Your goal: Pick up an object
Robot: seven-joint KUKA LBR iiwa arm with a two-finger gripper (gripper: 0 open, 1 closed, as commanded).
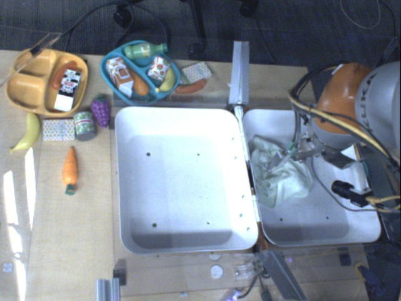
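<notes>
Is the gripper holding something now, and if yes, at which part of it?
It cannot be told. The gripper is down at the crumpled pale cloth in the right bin, at the cloth's upper right edge.

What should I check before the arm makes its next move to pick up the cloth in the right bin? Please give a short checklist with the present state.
1. Target present: a crumpled pale cloth lies in the right bin. Ok.
2. Gripper over the target: it sits at the cloth's upper right edge. Ok.
3. Cloth between the fingers: cannot tell.
4. Cables away from the cloth: they hang right of it, apart. Ok.
5. Cloth away from the bin walls: its left edge lies close to the left wall. Not ok.
6. Nothing else on the cloth: ok.
</notes>
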